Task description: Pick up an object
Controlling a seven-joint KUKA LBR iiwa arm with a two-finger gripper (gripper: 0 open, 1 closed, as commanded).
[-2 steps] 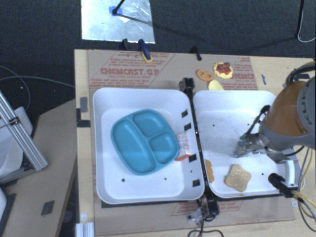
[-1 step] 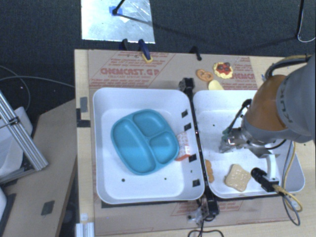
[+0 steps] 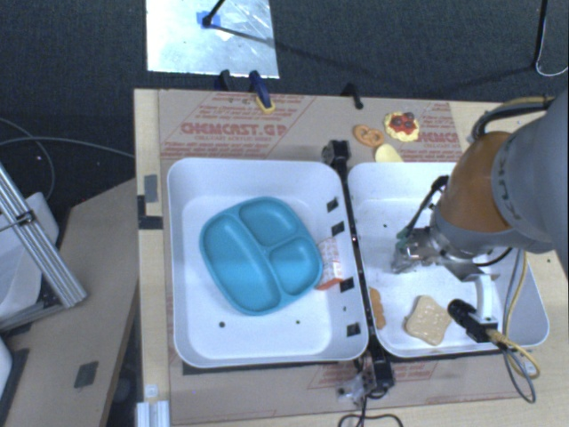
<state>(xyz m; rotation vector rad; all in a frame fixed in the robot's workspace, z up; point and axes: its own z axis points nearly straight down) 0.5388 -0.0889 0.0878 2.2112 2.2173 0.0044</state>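
The toast slice (image 3: 427, 320) is a pale tan square with rounded corners, lying flat near the front of the right bin (image 3: 391, 201) (a small brown biscuit (image 3: 377, 308) lies just left of it). The gripper (image 3: 407, 254) hangs near, behind it and apart from it; whether it is open or holds anything cannot be told

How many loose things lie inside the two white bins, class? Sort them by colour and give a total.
Blue: 1, the divided plate
White and orange: 1, the small packet
Tan: 2, the toast slice and the small biscuit
Total: 4
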